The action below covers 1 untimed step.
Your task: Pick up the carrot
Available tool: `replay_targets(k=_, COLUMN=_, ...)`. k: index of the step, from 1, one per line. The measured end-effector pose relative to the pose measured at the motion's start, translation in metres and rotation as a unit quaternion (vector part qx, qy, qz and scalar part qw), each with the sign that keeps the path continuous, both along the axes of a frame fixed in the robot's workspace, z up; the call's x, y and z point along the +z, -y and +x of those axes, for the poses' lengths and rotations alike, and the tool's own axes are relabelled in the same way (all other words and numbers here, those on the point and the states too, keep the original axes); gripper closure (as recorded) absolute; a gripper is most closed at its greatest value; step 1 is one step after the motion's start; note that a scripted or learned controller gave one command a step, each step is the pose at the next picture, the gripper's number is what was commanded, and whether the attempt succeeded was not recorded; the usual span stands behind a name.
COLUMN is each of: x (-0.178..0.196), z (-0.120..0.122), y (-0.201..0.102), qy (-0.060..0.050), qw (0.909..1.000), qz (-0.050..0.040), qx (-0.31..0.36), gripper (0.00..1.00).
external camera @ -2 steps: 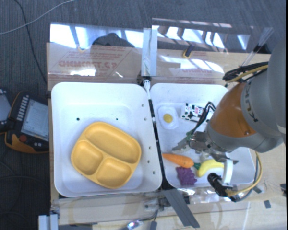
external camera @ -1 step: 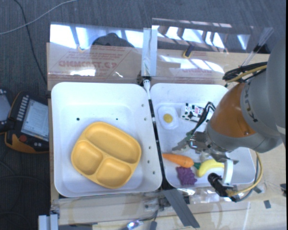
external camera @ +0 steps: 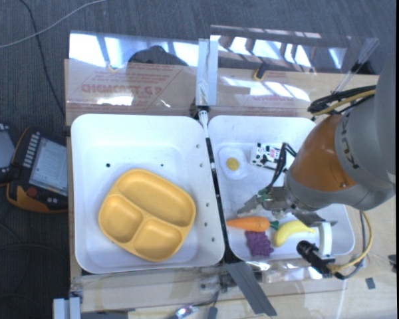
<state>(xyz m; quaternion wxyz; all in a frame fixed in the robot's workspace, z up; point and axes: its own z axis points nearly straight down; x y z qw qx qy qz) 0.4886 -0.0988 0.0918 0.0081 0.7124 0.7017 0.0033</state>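
Note:
The orange carrot (external camera: 248, 223) lies flat in the right bin (external camera: 216, 178), near its front edge, with its green top pointing right. My gripper (external camera: 257, 203) hangs just behind and above the carrot, at the end of the grey arm with the orange band. Its fingers are spread and hold nothing, and one grey fingertip (external camera: 242, 210) points toward the carrot's thin end. The carrot is apart from the fingers.
In the right bin a yellow banana (external camera: 294, 232) and purple grapes (external camera: 258, 243) lie close beside the carrot. A fried egg (external camera: 233, 164) and a small printed card (external camera: 266, 154) sit further back. The left bin (external camera: 93, 138) holds a yellow divided plate (external camera: 146, 212).

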Motion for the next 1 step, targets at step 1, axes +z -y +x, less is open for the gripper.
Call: replay_targets(k=1, x=-0.0009, z=0.0004, y=0.0436, qy=-0.001, qw=0.9999, qz=0.0030, qx=0.010, gripper=0.00)
